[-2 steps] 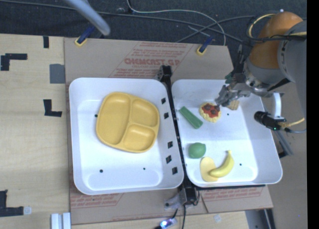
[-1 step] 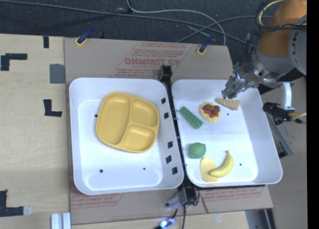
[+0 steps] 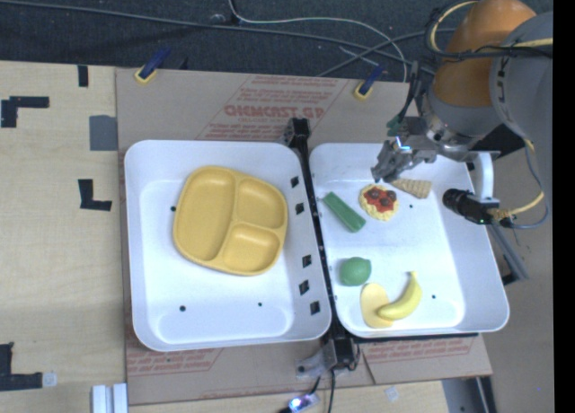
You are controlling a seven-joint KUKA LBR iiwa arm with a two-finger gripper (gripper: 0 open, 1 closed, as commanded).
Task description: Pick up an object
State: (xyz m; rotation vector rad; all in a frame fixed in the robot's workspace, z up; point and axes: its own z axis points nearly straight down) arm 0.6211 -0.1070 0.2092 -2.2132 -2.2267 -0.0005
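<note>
in the right bin (image 3: 467,308), nearest the front, a yellow banana (image 3: 402,299) lies against a pale yellow piece (image 3: 371,299), with a green round fruit (image 3: 355,269) just behind them. farther back lie a green stick-shaped piece (image 3: 344,211), a small pizza toy (image 3: 379,201) and a tan wedge (image 3: 412,188). the left bin (image 3: 144,250) holds a yellow divided plate (image 3: 230,219). my end effector (image 3: 392,165) hangs over the right bin's far part, just beside the pizza toy; i cannot tell how it is set.
</note>
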